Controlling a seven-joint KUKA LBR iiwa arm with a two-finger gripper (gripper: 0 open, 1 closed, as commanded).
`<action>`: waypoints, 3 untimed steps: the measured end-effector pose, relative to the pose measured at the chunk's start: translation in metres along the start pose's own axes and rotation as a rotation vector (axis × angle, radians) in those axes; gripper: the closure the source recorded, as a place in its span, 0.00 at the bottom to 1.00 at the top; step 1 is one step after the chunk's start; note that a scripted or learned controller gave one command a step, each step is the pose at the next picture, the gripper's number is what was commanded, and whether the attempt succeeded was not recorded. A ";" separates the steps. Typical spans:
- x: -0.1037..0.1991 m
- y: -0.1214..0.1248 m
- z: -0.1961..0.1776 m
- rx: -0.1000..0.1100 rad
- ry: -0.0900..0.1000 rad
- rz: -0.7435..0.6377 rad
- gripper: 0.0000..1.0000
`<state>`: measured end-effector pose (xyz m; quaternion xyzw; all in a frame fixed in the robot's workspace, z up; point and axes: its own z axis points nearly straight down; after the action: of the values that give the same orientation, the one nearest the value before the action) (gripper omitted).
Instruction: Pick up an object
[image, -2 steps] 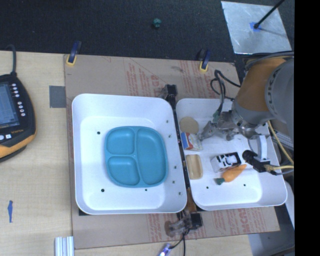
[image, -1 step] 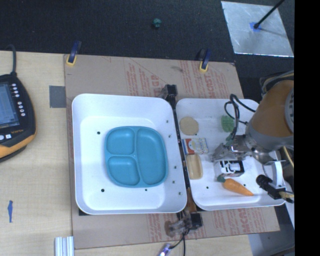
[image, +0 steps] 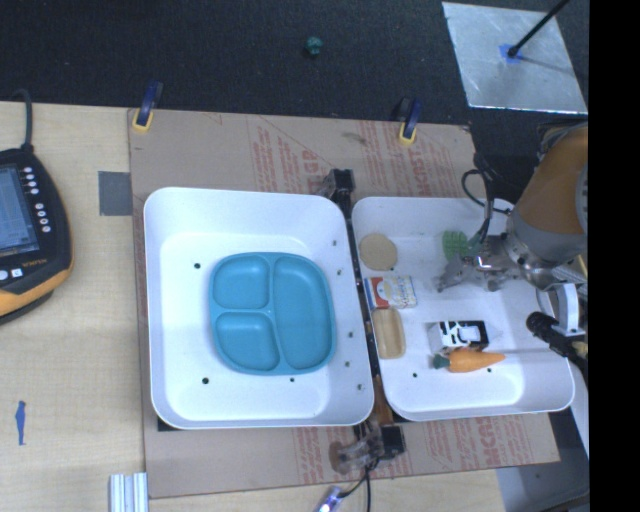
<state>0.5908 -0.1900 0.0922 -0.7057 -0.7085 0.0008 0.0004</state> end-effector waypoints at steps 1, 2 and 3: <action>0.054 0.066 0.000 0.000 0.002 0.000 0.00; 0.025 0.066 0.000 -0.001 0.000 0.001 0.00; 0.025 0.066 -0.011 -0.001 -0.001 -0.003 1.00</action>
<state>0.6568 -0.1644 0.1029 -0.7048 -0.7094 0.0009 -0.0002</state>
